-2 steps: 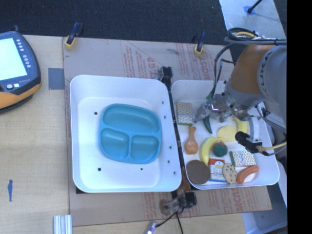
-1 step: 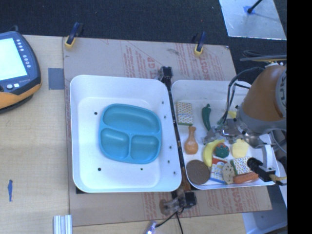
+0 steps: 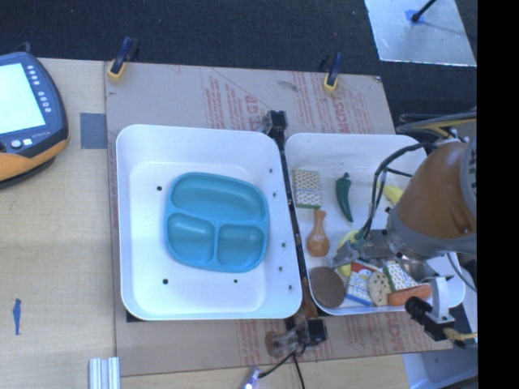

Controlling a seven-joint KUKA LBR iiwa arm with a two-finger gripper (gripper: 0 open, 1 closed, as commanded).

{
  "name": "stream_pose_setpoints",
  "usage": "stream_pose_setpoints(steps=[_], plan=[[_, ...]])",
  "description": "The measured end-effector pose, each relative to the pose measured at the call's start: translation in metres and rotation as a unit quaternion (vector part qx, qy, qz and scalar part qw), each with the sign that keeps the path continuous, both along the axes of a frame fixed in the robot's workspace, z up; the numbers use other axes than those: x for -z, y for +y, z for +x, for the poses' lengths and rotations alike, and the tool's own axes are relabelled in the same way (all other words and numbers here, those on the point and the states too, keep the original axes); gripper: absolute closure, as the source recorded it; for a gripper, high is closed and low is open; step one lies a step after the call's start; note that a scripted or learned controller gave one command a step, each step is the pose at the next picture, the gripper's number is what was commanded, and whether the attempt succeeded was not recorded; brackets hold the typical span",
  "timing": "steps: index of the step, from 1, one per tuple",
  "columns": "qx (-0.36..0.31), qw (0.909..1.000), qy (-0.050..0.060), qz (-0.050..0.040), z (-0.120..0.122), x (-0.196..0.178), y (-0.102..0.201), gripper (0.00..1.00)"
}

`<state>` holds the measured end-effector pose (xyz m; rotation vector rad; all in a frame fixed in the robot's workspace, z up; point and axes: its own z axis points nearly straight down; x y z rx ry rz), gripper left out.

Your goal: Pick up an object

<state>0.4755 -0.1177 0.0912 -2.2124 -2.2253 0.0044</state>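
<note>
The right bin (image 3: 324, 148) holds several small items: a checkered block (image 3: 306, 188), a dark green pepper (image 3: 345, 196), a tan wooden spoon-like piece (image 3: 318, 234), a brown round disc (image 3: 327, 287), a speckled cookie-like piece (image 3: 378, 287) and an orange piece (image 3: 403, 296). My gripper (image 3: 362, 254) reaches in from the right and sits low over the cluster at the bin's front, next to a yellow piece (image 3: 349, 238). The arm's orange band (image 3: 434, 197) hides the bin's right part.
The left bin (image 3: 138, 217) bears a blue divided tray (image 3: 216, 219). A tablet-like pendant (image 3: 24, 116) lies at the far left of the bench. Clamps (image 3: 120, 59) hold the cardboard base at the back edge. Cables run beside the arm.
</note>
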Motion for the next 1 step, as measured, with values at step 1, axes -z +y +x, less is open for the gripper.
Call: stream_pose_setpoints(steps=[1], plan=[[0.0, 1.0, 0.0, -0.0002, 0.0913, -0.0006, 0.0265, 0.0]])
